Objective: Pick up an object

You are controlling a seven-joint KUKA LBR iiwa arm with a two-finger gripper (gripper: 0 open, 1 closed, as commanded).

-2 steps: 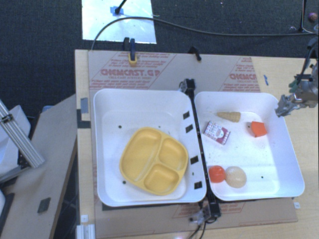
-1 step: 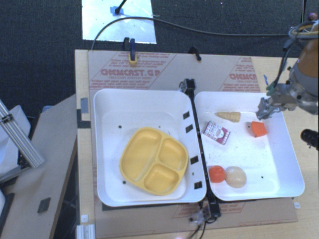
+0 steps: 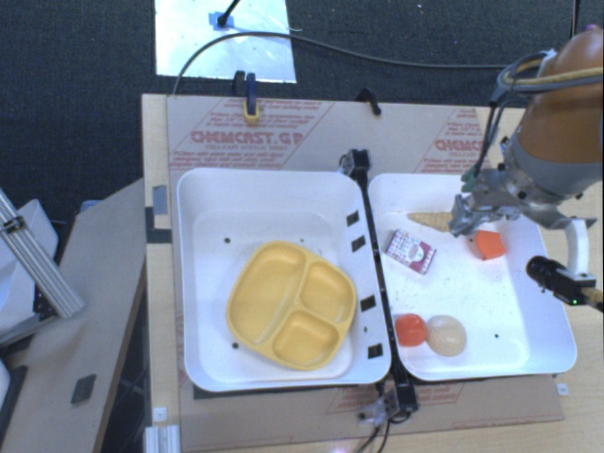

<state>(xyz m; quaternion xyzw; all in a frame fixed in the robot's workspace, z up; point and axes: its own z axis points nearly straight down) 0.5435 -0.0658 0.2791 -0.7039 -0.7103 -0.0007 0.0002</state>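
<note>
- Fingers of the gripper [image 3: 464, 221]: dark metal, pointing down into the right bin [image 3: 547, 352] near its far half; whether they stand apart or closed cannot be told from this angle, and nothing is seen held between them.
- Red ball [image 3: 410, 329]: near edge of the right bin, by the divider, touching the cream ball.
- Cream ball [image 3: 446, 335]: just right of the red ball, pale and rounded.
- Yellow tray [image 3: 292, 304]: three compartments, lying tilted in the left bin [image 3: 203, 225], toward its near half.
- Small packet [image 3: 410, 251]: red and white, flat, lying in the right bin close to the divider, between the balls and the cone.
- Orange block [image 3: 488, 244]: in the right bin, just beside the gripper on its right and nearer side, apart from the packet.
- Tan cone [image 3: 430, 220]: lying on its side in the far part of the right bin, its wide end close to the gripper tip.
- Arm [image 3: 566, 121]: grey with an orange band, reaching in from the right above the right bin.
- Worktop [image 3: 283, 125]: covered with printed brown board behind both bins.
- Yellow clamp [image 3: 250, 97]: at the far edge of the board.
</note>
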